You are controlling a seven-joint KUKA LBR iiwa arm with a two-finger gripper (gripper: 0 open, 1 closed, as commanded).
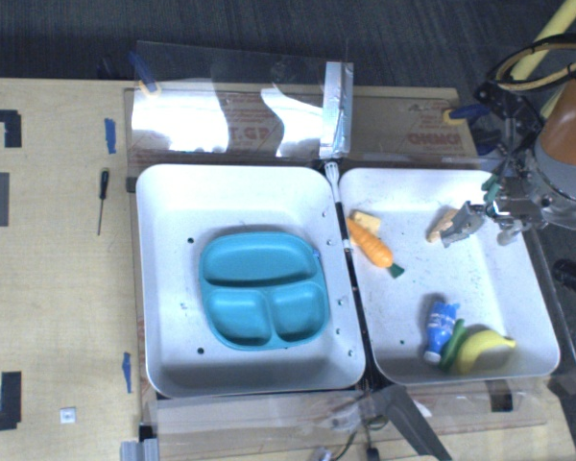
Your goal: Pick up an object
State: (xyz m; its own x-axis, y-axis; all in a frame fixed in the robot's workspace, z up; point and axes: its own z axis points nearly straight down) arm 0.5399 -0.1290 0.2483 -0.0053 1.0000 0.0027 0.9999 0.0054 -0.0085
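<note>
Camera view: we note the claw (453, 226) low over the right bin (403, 353), whether clenched or released we cannot tell. Carrot (372, 246) lies left of it, banana (480, 347) and blue bottle (441, 327) nearer us. We judge nothing lifted yet.

Even, fairly bright overhead light. Strong white glare washes the clear plastic sheet (226, 118) behind the bins. Shadows are soft; the picture is slightly grainy and soft-focused.
</note>
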